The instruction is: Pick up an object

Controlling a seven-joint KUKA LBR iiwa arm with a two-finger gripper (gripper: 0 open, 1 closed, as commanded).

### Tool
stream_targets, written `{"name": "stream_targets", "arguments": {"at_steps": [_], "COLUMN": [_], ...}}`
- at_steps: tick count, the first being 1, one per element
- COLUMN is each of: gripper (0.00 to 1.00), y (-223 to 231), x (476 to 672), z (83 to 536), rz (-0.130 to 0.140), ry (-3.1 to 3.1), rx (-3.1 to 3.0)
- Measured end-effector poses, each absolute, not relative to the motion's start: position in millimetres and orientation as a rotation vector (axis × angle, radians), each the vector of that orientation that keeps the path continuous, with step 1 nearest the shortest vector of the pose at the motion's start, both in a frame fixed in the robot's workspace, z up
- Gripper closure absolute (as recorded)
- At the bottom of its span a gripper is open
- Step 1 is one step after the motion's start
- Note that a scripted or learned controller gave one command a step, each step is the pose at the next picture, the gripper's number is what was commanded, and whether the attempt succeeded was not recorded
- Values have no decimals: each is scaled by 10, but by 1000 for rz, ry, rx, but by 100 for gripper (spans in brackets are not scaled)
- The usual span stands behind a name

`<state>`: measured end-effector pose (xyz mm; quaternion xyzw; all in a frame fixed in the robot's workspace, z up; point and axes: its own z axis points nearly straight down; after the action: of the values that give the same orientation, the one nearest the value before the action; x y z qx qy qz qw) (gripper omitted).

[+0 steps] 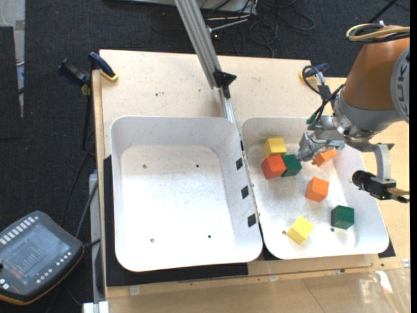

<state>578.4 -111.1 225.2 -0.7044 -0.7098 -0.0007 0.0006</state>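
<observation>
- White and shallow, the left bin [172,188] lay beside its twin on the worktop [169,77], seemingly a spare place for sorted things.
- Clustered at the right bin's [374,243] upper end, a yellow block [275,145], a red block [273,166] and a dark green block [292,166] touched one another, leaving little room around each.
- Just right of that cluster hung the tool [311,150], low over the bin; its opening could not be told, nor any hold.
- Beside it lay a small orange piece [324,155], probably the target.
- Farther down, an orange cube [317,189], a yellow cube [300,229] and a green cube [343,217] lay well apart, easier picks.
</observation>
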Motion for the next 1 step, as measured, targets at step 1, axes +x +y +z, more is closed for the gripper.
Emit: {"name": "stream_targets", "arguments": {"at_steps": [1], "gripper": [100], "y": [-569], "x": [5780], "z": [2363], "rz": [-4], "ry": [-2231], "rx": [-2211]}}
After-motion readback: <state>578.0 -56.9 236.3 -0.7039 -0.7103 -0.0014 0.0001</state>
